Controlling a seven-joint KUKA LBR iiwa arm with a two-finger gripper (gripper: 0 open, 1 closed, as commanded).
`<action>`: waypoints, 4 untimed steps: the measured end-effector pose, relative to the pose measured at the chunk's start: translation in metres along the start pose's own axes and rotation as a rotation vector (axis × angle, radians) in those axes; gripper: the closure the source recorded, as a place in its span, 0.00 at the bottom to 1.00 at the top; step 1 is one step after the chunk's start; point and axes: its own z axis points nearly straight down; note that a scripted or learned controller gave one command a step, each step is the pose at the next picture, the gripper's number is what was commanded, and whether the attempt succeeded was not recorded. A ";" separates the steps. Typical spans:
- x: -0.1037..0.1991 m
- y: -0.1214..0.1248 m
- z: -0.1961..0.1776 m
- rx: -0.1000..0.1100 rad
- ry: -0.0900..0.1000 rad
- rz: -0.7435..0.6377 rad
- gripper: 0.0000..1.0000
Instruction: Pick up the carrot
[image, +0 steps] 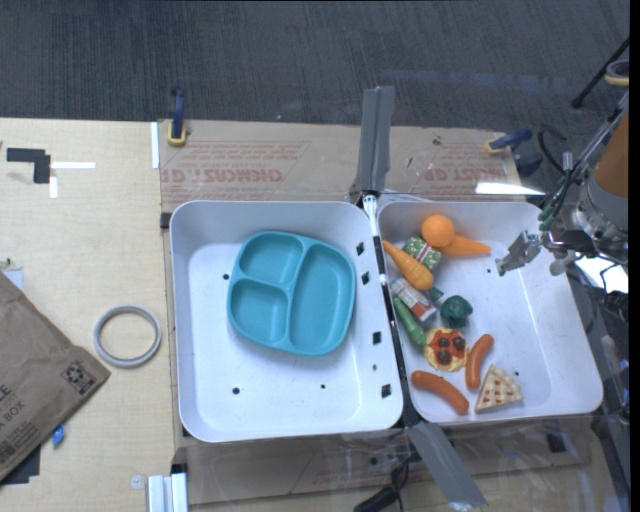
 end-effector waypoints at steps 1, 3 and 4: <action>0.096 0.076 0.059 -0.002 -0.001 -0.056 0.00; 0.094 0.062 0.102 -0.002 -0.001 -0.183 0.00; 0.069 0.075 0.104 0.043 0.019 -0.487 0.00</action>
